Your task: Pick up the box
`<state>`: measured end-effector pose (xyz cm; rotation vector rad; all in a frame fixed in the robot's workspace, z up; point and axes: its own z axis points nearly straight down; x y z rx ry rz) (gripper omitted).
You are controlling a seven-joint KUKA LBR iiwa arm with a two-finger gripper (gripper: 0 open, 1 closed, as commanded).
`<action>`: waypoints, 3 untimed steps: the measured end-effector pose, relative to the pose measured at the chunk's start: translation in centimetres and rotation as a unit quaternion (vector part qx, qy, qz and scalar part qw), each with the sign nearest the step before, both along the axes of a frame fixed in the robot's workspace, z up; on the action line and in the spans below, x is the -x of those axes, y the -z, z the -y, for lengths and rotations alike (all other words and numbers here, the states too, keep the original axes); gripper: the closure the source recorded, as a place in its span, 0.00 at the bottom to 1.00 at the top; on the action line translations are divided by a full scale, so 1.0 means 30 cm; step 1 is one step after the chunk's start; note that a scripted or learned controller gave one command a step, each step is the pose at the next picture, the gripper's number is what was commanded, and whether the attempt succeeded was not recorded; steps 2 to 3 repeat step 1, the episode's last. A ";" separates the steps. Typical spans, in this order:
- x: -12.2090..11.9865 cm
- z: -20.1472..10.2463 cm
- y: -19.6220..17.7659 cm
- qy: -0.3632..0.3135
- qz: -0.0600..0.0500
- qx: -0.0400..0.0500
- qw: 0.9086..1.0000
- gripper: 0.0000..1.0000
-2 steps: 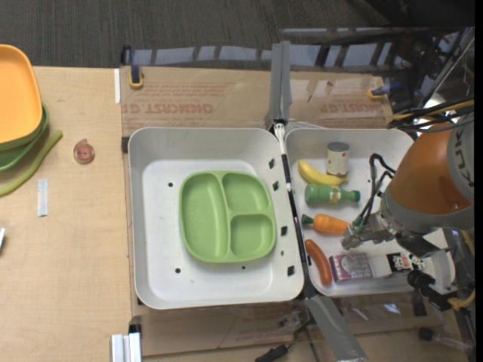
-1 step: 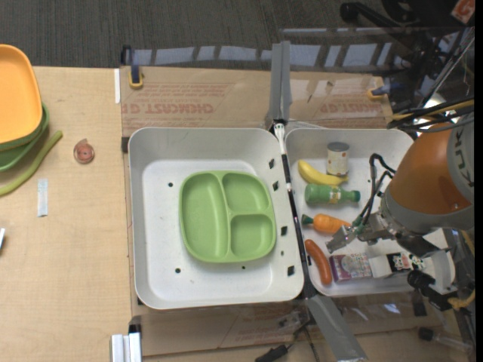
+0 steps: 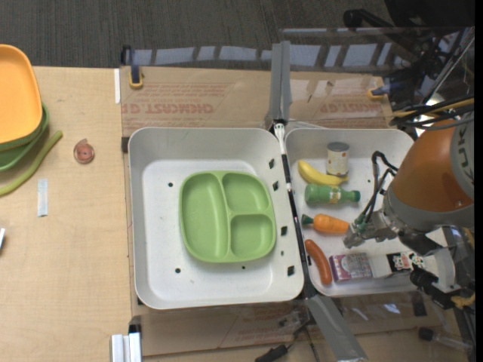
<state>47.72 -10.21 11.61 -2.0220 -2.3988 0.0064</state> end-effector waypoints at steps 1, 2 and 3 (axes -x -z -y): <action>-0.001 0.003 -0.027 0.000 0.000 0.000 1.000 1.00; -0.001 0.003 -0.027 0.000 0.000 0.000 1.000 1.00; -0.001 0.003 -0.027 0.000 0.000 0.000 1.000 1.00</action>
